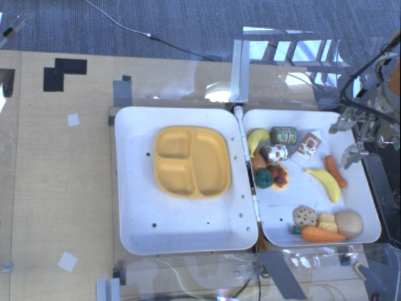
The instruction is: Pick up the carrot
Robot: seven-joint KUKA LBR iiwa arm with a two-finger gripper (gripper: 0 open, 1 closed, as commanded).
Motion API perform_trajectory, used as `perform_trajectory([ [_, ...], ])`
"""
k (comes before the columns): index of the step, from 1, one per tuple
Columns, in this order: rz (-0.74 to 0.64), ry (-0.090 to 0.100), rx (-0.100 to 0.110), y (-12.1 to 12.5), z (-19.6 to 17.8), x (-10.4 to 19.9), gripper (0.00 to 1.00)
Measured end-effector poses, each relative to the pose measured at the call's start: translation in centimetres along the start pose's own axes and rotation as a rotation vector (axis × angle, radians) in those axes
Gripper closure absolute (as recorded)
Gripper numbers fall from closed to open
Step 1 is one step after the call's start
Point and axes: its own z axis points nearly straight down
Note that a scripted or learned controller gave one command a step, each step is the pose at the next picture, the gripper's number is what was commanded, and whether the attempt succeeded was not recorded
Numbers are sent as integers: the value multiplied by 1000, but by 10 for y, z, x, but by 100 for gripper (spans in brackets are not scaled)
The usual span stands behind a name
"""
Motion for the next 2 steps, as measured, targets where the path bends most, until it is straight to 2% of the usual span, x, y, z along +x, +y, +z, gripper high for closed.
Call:
perform_trajectory([
  [1,-72,1,-1,-2,40,50,0],
  [2,7,-10,1,1,-33,-3,0],
])
